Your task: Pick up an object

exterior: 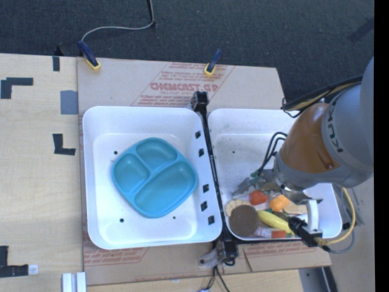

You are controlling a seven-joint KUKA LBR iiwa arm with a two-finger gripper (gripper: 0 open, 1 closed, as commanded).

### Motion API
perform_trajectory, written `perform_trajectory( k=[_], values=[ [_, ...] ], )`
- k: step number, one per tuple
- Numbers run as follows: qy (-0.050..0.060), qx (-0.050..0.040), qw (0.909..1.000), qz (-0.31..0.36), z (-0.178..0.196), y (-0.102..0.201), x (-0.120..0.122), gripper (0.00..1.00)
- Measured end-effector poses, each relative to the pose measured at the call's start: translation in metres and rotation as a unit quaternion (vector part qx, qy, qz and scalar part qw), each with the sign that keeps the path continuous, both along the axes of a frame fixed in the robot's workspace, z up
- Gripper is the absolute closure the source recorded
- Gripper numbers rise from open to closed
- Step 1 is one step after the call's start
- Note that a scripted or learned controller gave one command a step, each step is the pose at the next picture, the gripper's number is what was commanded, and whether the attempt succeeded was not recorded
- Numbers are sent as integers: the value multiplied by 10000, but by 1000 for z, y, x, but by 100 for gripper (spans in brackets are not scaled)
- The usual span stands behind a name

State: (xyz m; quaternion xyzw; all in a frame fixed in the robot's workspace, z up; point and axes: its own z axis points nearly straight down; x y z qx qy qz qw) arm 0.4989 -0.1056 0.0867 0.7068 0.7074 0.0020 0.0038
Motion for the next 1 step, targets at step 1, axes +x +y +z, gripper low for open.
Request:
perform_trajectory(
  k=[1],
  values=[
    [5,3,10000,-5,10,0,0,100]
  ],
)
